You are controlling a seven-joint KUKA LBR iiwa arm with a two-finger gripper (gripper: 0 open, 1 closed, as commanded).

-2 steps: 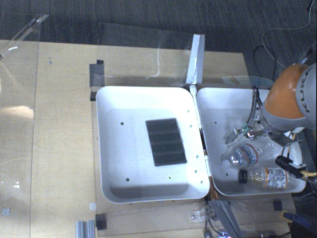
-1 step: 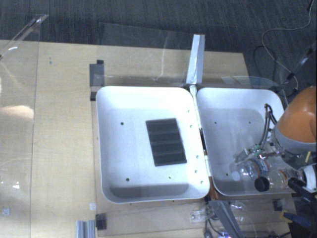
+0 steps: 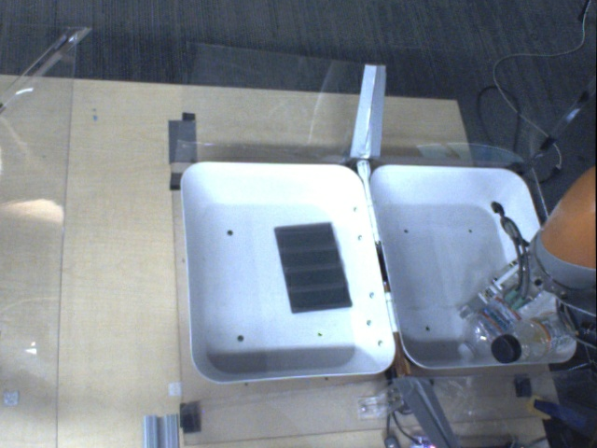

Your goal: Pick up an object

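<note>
A dark ribbed rectangular block [image 3: 312, 267] lies flat in the middle of the left bin [image 3: 210, 250]. My gripper [image 3: 496, 314] is low in the near right corner of the right bin [image 3: 420, 203], reaching in from the right under the orange band [image 3: 571, 231]. Just below the gripper lies a clear, bottle-like item with a black round end [image 3: 506, 347]. I cannot tell whether the gripper touches it. The arm hides part of that corner.
A metal post [image 3: 368, 110] rises behind the seam between the two bins. Cables [image 3: 522, 73] run along the far right. Wooden bench [image 3: 93, 250] spreads to the left of the bins, with a clear panel over it.
</note>
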